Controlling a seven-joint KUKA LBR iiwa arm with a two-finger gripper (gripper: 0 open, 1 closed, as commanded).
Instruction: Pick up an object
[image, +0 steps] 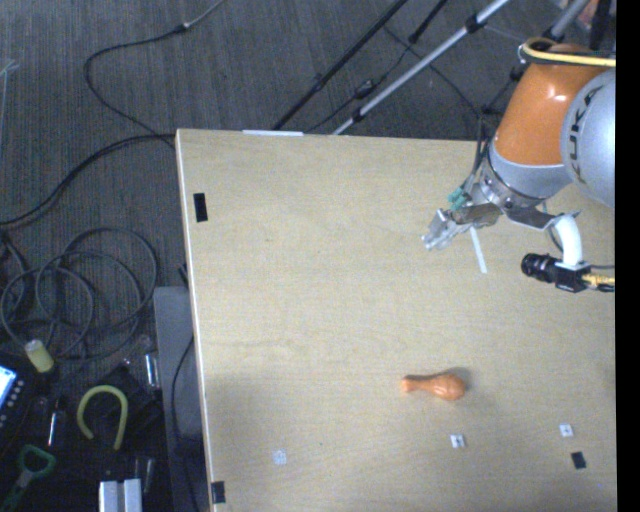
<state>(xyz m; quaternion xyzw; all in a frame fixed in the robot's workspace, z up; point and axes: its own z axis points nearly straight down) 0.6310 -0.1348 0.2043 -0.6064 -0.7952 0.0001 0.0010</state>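
Gripper (440, 232), finger state cannot tell, hangs well apart from the orange object (436, 385) on the bench (300, 300); centre over its bulb, align across the neck, descend straight.

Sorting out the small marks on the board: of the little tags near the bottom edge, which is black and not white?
The black tag at the far right, below the right-hand white tag. The white tags are pale squares; this one is dark.

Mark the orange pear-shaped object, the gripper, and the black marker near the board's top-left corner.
orange pear-shaped object (440, 385): camera view, on its rounded body.
gripper (437, 237): camera view, at the tip of its metal end.
black marker (200, 207): camera view, on the middle of the small black rectangle.
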